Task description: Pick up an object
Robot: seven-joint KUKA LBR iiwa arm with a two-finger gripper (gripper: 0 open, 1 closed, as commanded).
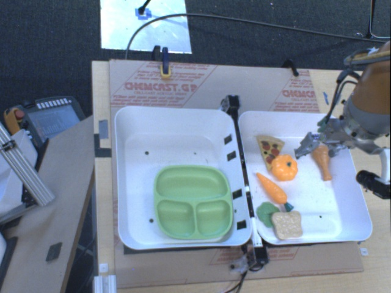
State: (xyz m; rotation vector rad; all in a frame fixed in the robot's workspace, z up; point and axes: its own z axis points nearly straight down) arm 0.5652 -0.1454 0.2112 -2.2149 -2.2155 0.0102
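Observation:
In the right bin (351, 224) lie a pizza slice (269, 148), an orange fruit (284, 168), a carrot (272, 188), a green leafy piece (266, 213), a slice of bread (286, 224) and a brown drumstick (322, 162). My gripper (319, 144) hangs over the drumstick's thick upper end, near the bin's far right side. Its fingers look spread to either side of that end, open. The drumstick still rests on the bin floor.
The left bin (134, 163) holds a green three-compartment tray (192, 201). A black divider with clips (238, 163) runs between the bins. The arm's grey body (372, 102) looms over the right bin's far right corner.

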